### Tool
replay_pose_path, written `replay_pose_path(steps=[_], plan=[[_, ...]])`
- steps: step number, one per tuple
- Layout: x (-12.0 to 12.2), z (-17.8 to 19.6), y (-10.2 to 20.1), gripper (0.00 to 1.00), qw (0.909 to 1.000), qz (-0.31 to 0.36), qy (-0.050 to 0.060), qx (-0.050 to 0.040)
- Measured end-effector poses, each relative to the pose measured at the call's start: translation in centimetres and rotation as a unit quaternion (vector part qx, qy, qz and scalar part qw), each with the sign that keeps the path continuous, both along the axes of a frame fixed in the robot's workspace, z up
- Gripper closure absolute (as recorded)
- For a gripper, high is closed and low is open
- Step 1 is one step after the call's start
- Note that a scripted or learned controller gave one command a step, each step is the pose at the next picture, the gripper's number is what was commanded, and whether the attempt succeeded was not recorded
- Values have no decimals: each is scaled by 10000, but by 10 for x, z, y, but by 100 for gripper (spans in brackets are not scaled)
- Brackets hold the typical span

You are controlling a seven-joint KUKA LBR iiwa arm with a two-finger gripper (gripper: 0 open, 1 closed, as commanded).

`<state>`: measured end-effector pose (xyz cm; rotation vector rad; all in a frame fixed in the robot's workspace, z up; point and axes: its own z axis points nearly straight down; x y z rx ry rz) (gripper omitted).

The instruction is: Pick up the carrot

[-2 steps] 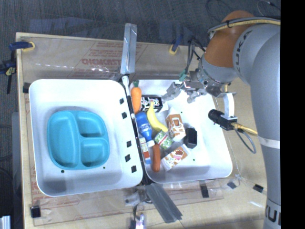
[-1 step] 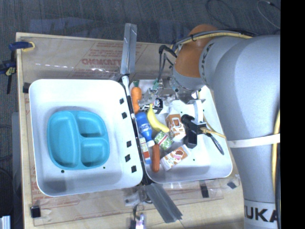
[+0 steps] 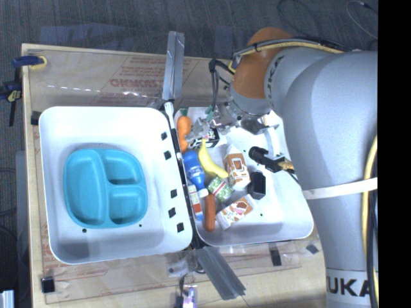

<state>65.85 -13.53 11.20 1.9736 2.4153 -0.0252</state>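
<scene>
The gripper [image 3: 209, 126] hung low over the right bin [image 3: 290, 226], at its far end; whether it was open or closed could not be told. The carrot [image 3: 183, 128], a smooth, tapered orange stub, lay ungrasped in that bin's far left corner. Judging by this, the pick was not yet made. A glossy curved banana [image 3: 210, 162] lay mid-bin.

Carrot [image 3: 183, 131] in right bin [image 3: 292, 220], banana [image 3: 210, 162] right of it.

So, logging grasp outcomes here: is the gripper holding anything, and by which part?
Cannot be told. The gripper sits right beside the carrot at the right bin's top-left corner.
</scene>
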Motion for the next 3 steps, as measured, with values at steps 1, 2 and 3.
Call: replay_pose_path(steps=[1, 2, 3], plan=[[5, 2, 5, 0, 9906, 1367, -67, -58], [4, -6, 19, 0, 9668, 2555, -10, 7], [-3, -15, 10, 0, 9462, 3233, 56, 88]])
